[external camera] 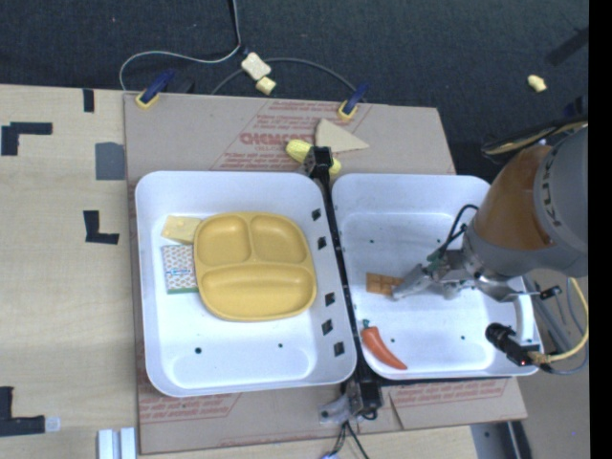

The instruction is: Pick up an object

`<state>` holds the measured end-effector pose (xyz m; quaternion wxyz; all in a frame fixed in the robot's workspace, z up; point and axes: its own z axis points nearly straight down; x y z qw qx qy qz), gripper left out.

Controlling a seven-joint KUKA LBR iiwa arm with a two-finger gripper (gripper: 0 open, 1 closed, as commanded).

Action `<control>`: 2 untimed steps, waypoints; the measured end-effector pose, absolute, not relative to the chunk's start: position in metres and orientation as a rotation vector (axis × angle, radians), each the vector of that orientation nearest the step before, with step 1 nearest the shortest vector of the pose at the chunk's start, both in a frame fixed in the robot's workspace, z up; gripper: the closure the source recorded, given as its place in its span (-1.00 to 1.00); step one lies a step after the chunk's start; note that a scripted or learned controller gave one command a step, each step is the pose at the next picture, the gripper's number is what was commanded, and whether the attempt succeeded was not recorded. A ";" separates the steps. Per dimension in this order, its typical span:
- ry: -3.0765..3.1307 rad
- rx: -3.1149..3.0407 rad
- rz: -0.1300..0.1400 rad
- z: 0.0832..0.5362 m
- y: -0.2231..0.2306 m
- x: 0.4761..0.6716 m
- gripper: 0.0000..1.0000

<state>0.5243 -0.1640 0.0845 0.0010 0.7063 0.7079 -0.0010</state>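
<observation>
Seen from the fixed overhead camera, a grey KUKA arm (531,208) with an orange band reaches in from the right over the right-hand white bin (430,191), its pincer (406,287) lowered to the bin floor just beside a small flat brown piece (381,283), the likeliest target of the pick. The pincer's tip points leftward at that piece and appears to touch or nearly touch its right edge; whether the pincer is spread or pressed together cannot be told from this angle, and nothing is visibly pinched. An orange, carrot-like toy (382,347) lies nearer the front of the same bin, apart from the pincer. In the left-hand bin (153,256) sit a yellow divided plate (253,266), a pale yellow wedge (180,228) touching its upper left rim and a small patterned card (178,268) just beside its left edge. Both bins rest on a cardboard sheet (239,127) on the wooden surface (48,256). The risk, judging from this pose, is that the brown piece lies too flat for a grip: a low, slanted approach could push it toward the dividing wall rather than trap it, or the pincer could close on the bin floor and lift away with nothing.
</observation>
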 end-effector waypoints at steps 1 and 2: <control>2.226 2.211 0.006 0.094 -0.136 0.602 -1.00; 2.228 2.213 0.006 0.120 -0.090 0.638 -1.00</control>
